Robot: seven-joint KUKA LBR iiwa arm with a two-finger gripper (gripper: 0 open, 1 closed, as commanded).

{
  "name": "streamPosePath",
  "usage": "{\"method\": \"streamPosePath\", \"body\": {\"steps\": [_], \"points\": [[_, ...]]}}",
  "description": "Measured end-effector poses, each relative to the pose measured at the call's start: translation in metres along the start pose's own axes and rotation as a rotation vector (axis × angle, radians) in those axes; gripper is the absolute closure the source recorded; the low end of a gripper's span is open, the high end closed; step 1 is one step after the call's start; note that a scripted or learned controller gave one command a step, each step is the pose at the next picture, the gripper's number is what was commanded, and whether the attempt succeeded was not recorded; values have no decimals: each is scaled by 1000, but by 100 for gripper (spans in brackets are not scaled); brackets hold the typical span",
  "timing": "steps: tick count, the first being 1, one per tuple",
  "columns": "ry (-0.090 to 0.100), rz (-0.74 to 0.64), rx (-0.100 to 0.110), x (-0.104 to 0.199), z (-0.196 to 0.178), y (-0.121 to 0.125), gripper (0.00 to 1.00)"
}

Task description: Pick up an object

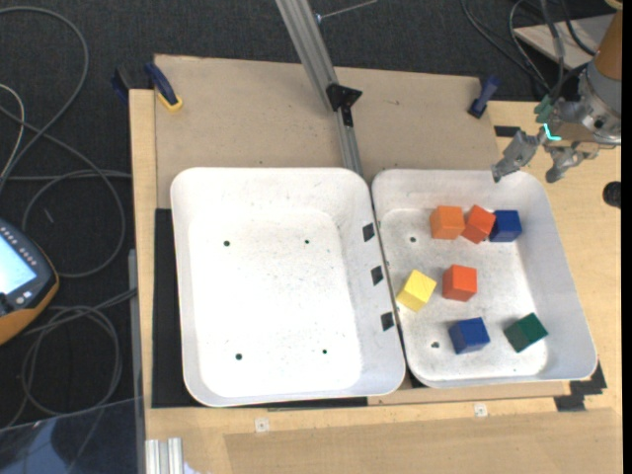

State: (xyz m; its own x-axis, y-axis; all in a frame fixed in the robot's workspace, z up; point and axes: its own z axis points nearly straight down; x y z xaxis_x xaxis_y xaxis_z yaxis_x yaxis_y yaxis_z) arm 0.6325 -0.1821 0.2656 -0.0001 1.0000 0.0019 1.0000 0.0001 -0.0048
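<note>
1. Camera view, arm: the grey arm (610, 62) enters at the far right, and its jaws (533, 163) hang above the far right corner of the right bin (565, 265). The two fingers (511, 158) are spread apart with nothing between them, so the jaws are released.
2. Camera view, right bin, far row: an orange cube (446, 222), a tilted red-orange cube (478, 223) and a blue cube (506, 225) sit side by side, close enough to look as if they touch. This row lies nearer than the jaws and to their left.
3. Camera view, right bin, middle: a yellow cube (417, 289) lies near the bin's left wall, and a second red-orange cube (459, 282) sits just right of it, apart from it.
4. Camera view, right bin, near side: a second blue cube (468, 335) and a dark green cube (525, 332) rest near the front rim, apart from each other.
5. Camera view, left: the left bin (197, 265) sits beside the right bin on the worktop (247, 107). A metal rail (311, 38) slants down from the far side towards the gap between the bins.
6. Camera view, edges: blue clamps (163, 84) grip the worktop's far corners, and black cables (59, 166) lie on the floor to the left.
</note>
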Motion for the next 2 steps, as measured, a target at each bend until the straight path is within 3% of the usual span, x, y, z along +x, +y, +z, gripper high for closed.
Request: {"method": "streamPosePath", "body": {"steps": [1, 2], "points": [[-2, -1, -4, 0, -3, 1, 0], [0, 0, 1, 0, 59, -4, 0]]}}
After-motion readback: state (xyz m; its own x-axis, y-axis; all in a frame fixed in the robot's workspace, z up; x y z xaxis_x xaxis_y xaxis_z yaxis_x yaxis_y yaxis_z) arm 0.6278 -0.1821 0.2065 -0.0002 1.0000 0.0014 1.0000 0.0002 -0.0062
